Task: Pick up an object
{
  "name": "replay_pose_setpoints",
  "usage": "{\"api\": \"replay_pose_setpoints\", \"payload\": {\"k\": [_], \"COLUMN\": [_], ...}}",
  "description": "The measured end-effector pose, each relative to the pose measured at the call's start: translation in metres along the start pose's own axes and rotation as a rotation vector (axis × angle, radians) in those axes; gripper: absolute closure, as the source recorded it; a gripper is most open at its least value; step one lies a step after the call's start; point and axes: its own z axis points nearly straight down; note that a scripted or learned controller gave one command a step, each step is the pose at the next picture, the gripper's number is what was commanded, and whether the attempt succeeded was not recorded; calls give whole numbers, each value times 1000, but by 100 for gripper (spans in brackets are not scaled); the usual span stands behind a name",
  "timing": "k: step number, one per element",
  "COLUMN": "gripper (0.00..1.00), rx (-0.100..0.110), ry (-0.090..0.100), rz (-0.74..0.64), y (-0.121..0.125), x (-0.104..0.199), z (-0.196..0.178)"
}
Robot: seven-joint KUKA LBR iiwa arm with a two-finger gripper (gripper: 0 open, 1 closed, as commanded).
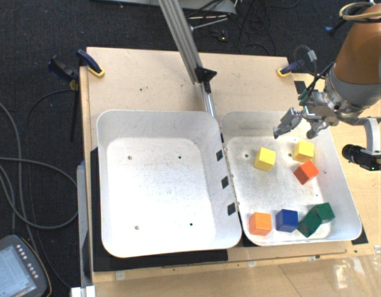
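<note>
The right bin (342,193) holds several small blocks. Two yellow blocks (264,158) (303,150) lie toward its back, with a red-orange block (306,171) just in front of the second one. Along the front lie an orange block (260,223), a blue block (287,220) and two green blocks (310,223) (325,211) pressed together. My gripper (300,125) hangs above the back of the right bin, fingers spread open, nothing between them. It is slightly behind and above the yellow block on the right.
The left bin (116,166) lies beside the right one. A slanted metal pole (184,39) crosses from the top down to the bins' shared edge. Clamps (89,64) (289,68) sit at the bench's back corners. Cables lie on the floor at the left.
</note>
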Motion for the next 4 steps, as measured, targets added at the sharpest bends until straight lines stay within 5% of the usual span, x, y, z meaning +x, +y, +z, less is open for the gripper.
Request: {"api": "replay_pose_setpoints", "payload": {"k": [1,4], "gripper": [0,0], "rx": [-3,1], "ry": [-1,0], "rz": [0,2], "y": [0,-10], "x": [0,5], "z": [-2,160]}}
